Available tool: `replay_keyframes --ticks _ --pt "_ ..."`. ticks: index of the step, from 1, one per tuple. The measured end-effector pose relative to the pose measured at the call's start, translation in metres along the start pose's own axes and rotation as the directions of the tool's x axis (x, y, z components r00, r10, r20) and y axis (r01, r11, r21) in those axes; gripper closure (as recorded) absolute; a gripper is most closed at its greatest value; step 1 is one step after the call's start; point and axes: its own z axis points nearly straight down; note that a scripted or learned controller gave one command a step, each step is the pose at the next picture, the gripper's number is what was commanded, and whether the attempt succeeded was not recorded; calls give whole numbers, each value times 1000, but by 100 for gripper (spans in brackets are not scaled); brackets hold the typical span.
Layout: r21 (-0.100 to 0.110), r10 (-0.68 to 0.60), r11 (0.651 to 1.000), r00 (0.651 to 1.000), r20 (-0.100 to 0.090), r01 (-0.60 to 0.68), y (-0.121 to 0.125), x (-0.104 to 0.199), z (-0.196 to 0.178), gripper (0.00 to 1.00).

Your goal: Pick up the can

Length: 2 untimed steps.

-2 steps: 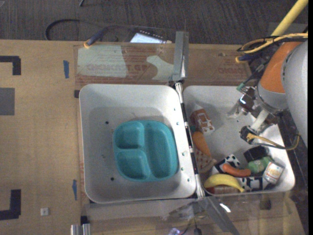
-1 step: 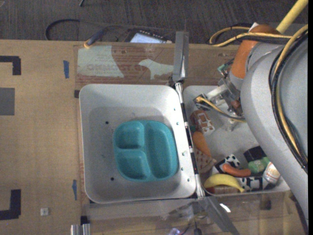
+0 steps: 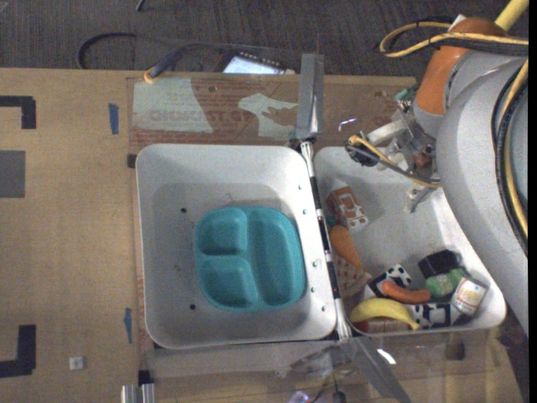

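Two shallow white bins were set side by side on the worktop (image 3: 67,225), and all places below are given relative to the metal divider (image 3: 319,225) running between them. To the left of the divider, the left bin (image 3: 159,183) was occupied by a teal compartment tray (image 3: 249,257), laid flat near the bin's middle and slightly toward the near edge, with nothing seen inside its three compartments.

To the right of the divider, the right bin (image 3: 382,217) was crowded along its near side. Just beside the divider a small brown and white box (image 3: 348,208) was seen, and below it an orange carrot (image 3: 345,246) lay almost touching the divider. Farther right, a banana (image 3: 383,312) was laid along the near wall, with a red item (image 3: 406,293) and black-and-white patterned pieces (image 3: 430,312) packed around it. The can (image 3: 469,295) was found at the far right near corner of that bin, tilted, pressed against a green object (image 3: 445,283) and a black block (image 3: 439,263).

The gripper (image 3: 401,156) was held above the far part of the right bin, well apart from the can; whether it was spread or closed could not be told, and nothing was seen held in it. The grey arm (image 3: 491,175) covered the bin's right side.
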Motion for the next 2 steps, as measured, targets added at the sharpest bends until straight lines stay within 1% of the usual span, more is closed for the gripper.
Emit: replay_keyframes --ticks 1,2 --pt "2 -10 1000 1000 2 10 -19 -10 47 0" --pt "0 -36 999 999 -1 36 -14 -1 -36 0"
